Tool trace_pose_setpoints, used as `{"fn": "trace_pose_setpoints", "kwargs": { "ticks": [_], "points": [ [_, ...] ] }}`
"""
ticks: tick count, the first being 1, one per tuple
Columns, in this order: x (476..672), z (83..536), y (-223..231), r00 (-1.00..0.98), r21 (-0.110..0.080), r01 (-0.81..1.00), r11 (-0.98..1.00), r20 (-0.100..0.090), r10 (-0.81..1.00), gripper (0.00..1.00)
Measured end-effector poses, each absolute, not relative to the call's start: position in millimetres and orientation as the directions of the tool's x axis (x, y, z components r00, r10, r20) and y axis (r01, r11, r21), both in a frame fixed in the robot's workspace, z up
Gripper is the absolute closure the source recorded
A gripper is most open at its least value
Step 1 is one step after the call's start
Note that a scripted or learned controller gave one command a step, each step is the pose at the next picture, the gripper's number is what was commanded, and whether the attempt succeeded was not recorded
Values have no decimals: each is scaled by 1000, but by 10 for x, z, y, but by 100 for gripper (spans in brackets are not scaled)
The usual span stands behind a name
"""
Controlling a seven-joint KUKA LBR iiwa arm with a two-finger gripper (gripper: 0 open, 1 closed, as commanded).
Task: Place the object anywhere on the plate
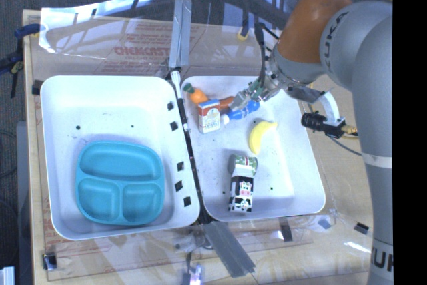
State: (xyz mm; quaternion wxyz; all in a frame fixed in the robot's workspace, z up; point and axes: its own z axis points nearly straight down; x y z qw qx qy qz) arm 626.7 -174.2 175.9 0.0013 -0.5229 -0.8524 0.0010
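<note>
A blue three-compartment plate (120,182) lies in the left bin (60,103) with nothing on it. My gripper (245,102) is low in the back of the right bin (303,173). It is right above a small red-and-white carton (209,118) and a blue piece (237,114) next to the carton. Whether it touches either of them is hidden. An orange fruit (197,96) sits by the bin's back left corner. A yellow banana (260,135) lies just in front of the gripper. A cow-patterned carton with a green top (241,185) lies near the front.
The raised divider (181,143) with black clips runs between the two bins. The grey arm and its orange band (310,23) hang over the right bin's back right corner. A black cable fitting (320,122) sticks out over the right rim.
</note>
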Motion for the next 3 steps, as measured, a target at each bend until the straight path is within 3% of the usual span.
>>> {"fn": "trace_pose_setpoints", "kwargs": {
  "ticks": [1, 2, 3],
  "points": [
    [5828, 2228, -1086, -555, -1, 832, 555, 0, 832, 100],
    [5278, 2411, -461, -732, -1, 681, 732, 0, 681, 100],
    [6457, 1901, 72, -598, -3, 801, 598, 1, 801, 100]
  ]
}}
